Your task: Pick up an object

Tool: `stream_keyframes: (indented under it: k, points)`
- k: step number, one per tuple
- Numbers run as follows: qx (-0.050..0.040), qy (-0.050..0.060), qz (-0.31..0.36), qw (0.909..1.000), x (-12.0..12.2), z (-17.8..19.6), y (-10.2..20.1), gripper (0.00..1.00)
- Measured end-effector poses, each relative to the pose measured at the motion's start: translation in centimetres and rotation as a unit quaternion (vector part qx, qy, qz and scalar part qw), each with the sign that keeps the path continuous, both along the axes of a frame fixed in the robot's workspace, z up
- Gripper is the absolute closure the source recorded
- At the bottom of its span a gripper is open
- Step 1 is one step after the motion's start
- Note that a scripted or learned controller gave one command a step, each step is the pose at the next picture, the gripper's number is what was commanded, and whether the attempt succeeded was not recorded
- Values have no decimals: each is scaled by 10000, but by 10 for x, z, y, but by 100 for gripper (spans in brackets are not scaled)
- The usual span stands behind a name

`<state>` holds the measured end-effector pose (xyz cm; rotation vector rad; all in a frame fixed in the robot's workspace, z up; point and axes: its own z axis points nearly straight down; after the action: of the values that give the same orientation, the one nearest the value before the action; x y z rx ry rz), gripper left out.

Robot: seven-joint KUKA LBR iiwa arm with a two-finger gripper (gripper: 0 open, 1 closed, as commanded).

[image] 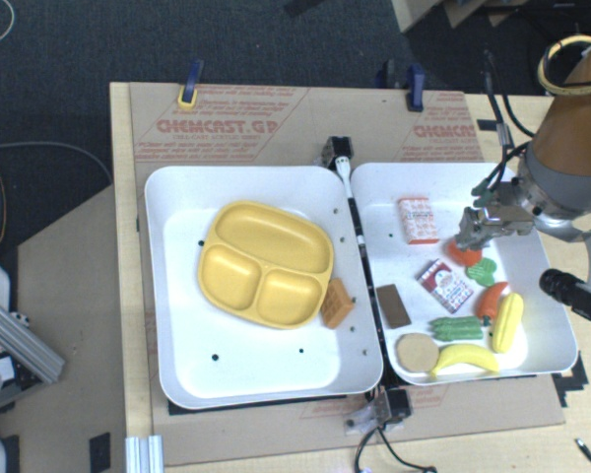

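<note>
Your claw point(470, 239) hangs low over the right bin point(561, 348), directly above a red-orange toy point(464, 254) that peeks out from beneath it, with a green piece point(482, 270) just below. You cannot tell how the claw is set. The left bin point(167, 294) holds a yellow divided tray point(264, 263).
</note>
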<state>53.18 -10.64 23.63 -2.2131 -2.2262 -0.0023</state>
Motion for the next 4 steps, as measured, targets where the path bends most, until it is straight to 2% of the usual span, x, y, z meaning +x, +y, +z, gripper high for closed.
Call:
stream_keyframes:
  k: [1, 3, 4]
  points:
    - [2, 16, -1, 10000, -9, -19, 53, 100]
    - [-10, 6, -23, 10000, -11, -18, 65, 100]
    - [-12, -13, -21, 10000, -21, -1, 68, 100]
